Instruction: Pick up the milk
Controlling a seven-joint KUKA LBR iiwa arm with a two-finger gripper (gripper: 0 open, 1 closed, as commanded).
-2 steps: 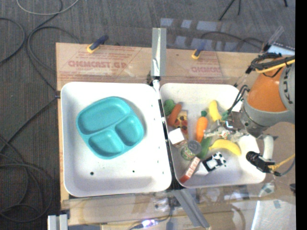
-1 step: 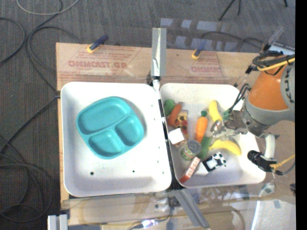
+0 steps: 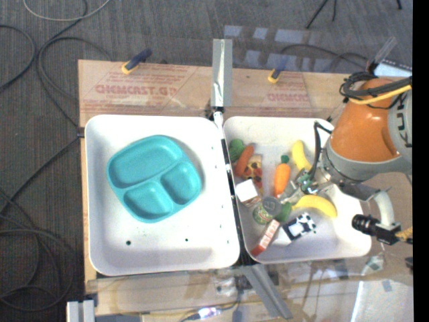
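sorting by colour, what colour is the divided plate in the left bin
Turquoise blue plate, seen in the camera view.

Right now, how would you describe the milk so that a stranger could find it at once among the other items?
Look in the right shallow white bin, at its near side. Just below the curved yellow banana lies the small milk carton. Among orange, green and yellow toys, it alone carries black and white cow-like patches.
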